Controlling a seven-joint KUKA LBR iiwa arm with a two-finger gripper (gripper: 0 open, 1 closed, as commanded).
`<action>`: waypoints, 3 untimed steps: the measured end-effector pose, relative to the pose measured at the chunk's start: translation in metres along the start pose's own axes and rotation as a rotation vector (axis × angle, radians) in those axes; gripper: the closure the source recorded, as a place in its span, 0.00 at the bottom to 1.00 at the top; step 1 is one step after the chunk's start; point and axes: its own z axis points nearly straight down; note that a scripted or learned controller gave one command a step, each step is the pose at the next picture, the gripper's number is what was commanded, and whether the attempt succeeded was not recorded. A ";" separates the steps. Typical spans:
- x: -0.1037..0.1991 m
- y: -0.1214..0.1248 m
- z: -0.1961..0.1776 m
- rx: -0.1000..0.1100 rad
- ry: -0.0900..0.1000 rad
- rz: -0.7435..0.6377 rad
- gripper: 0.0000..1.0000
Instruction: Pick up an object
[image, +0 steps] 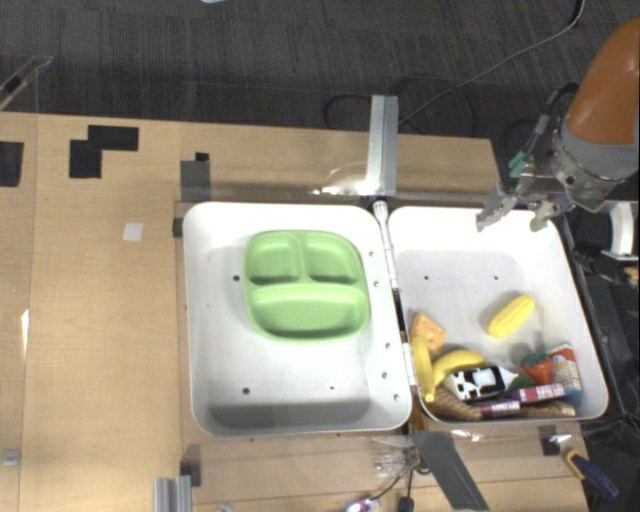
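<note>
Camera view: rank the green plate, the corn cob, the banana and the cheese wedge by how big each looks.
1. Green plate, by far the largest.
2. Banana and corn cob: they look close in size, and the banana is partly hidden, so I won't rank them.
3. Cheese wedge, smallest.

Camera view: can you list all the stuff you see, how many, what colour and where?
Bins: two, white, side by side on the bench.
Divided plate: one, green, middle of the left bin.
Corn cob: one, yellow, right bin, middle right.
Banana: one, yellow, right bin, near the front left.
Cow toy: one, black and white, right bin, front.
Ice cream cone: one, brown, right bin, front edge.
Other small items: a jumbled pile, mixed colours, right bin's front right corner; too small to name.
End effector: one, grey, over the right bin's back edge.
Arm: one, grey and orange, top right.
</note>
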 end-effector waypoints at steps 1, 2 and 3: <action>-0.026 -0.077 0.073 0.002 0.000 0.027 0.00; -0.052 -0.093 0.157 -0.009 -0.004 -0.064 0.00; -0.050 -0.090 0.145 -0.016 -0.001 -0.066 1.00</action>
